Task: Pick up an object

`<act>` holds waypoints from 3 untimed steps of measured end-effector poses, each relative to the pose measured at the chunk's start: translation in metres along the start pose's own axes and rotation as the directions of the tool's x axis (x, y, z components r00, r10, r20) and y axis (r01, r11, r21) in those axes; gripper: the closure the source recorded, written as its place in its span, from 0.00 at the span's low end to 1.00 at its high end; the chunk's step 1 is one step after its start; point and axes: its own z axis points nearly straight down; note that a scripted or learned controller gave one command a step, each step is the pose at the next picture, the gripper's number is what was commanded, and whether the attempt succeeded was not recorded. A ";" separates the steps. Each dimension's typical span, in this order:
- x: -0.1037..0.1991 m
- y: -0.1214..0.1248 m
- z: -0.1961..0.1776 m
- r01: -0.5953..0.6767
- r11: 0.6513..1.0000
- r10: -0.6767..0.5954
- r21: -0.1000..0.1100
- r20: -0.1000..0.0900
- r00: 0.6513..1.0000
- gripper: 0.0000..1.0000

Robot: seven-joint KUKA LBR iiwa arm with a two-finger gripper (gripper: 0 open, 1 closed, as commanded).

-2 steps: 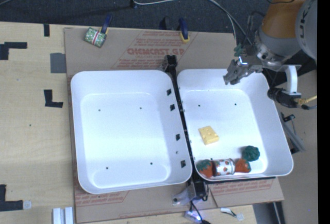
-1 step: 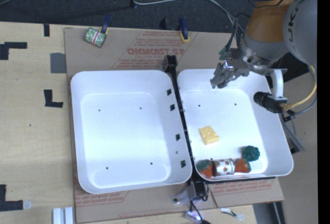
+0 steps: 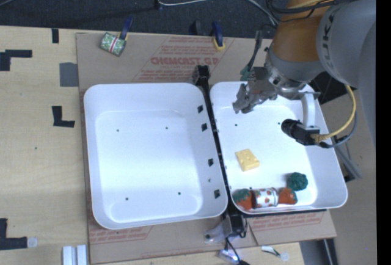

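The left bin (image 3: 146,154) sits on a sheet of brown cardboard (image 3: 171,62), its white floor bare apart from a few small dark dots, which leaves open room from wall to wall. A small green and white object (image 3: 113,44) lies on the cardboard beyond that bin's far left corner. A dark divider (image 3: 211,141) runs where the two bins meet. The right bin (image 3: 330,166) holds a pale yellow block (image 3: 247,160) near the middle of its floor, well apart from the walls. Along the near wall lie a green and orange piece (image 3: 244,198), a red and white can (image 3: 265,198) on its side, an orange-red piece (image 3: 287,197), and, just beyond them, a dark green lump (image 3: 297,181). The far half of this bin's floor is open. The gripper (image 3: 244,102) hangs over the far left part of the right bin, near the divider; nothing shows between its fingers, and how far apart they stand cannot be told.
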 end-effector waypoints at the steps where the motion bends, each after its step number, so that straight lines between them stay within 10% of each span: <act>1: 0.052 -0.010 -0.006 0.001 1.000 -0.001 -0.001 0.000 1.000 1.00; 3: 0.139 -0.030 0.012 0.001 1.000 -0.001 0.001 0.000 1.000 1.00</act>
